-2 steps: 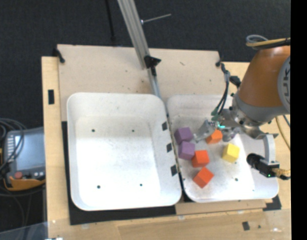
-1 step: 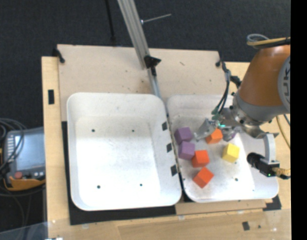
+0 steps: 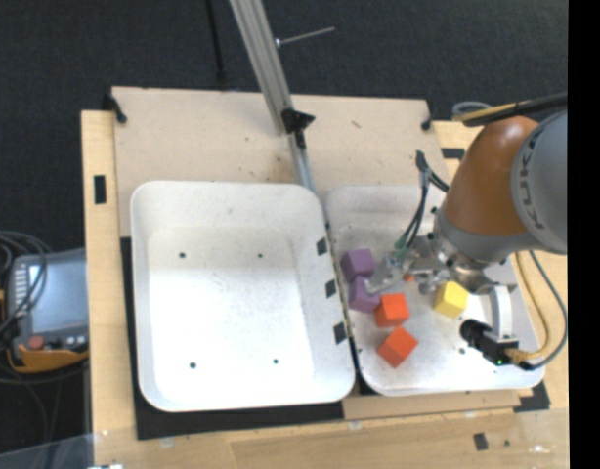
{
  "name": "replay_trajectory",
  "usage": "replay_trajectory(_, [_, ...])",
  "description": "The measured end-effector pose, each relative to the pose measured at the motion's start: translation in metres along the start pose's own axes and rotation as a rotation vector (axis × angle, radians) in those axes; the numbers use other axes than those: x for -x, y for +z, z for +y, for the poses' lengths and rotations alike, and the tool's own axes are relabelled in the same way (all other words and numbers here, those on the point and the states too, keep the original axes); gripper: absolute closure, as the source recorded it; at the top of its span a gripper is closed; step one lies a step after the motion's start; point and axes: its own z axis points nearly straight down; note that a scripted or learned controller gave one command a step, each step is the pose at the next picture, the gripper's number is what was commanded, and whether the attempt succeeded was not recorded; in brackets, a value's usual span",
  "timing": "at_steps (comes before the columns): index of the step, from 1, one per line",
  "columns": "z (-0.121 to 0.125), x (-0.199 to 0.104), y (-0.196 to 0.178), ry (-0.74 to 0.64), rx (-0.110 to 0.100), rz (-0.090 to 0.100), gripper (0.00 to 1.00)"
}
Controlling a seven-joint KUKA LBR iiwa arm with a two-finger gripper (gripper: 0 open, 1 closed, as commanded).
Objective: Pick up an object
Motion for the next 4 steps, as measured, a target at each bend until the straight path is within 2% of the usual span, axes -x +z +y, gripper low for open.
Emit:
replay_trajectory(1, [-0.005,0.003,0.043,-0.001,0.012,0.005,0.0])
replay_trajectory(2, [0.0,0.004,0.041,-0.002,0.027,-0.001,0.0])
replay_trajectory(3, [0.001,0.012,0.03,0.016,0.038,-0.013,1.0])
replay_trajectory(4, [0.005,0.013,-0.014,-0.004,0.012,-0.001,1.0])
